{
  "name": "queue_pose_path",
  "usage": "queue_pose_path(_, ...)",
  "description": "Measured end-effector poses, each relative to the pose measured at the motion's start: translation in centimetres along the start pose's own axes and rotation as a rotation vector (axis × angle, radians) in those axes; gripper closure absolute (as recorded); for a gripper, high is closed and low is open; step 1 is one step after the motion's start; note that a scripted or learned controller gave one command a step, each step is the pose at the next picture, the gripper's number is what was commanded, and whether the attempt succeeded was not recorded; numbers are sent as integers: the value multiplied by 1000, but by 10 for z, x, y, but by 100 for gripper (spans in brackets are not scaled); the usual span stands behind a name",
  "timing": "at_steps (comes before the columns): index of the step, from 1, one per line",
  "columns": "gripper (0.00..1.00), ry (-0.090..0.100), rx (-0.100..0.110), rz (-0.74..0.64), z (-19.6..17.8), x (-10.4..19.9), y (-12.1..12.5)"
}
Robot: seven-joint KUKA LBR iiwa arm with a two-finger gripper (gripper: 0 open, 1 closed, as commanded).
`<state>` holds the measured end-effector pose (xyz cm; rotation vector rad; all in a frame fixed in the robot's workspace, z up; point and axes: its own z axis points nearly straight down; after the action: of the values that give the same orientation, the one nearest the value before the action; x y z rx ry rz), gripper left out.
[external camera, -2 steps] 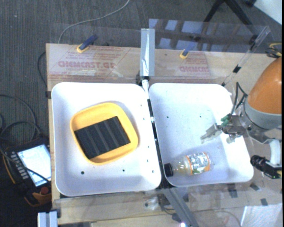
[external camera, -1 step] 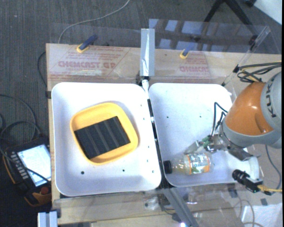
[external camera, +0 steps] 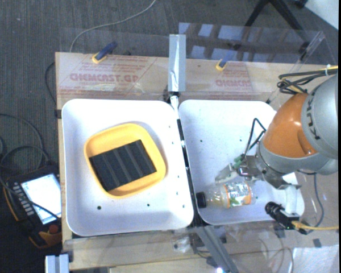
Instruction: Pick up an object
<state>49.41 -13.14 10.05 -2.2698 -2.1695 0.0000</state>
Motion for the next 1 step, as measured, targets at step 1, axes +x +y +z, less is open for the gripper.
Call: queue_pose_path(1, 0, 0, -14, -40, 8, -7, -5)
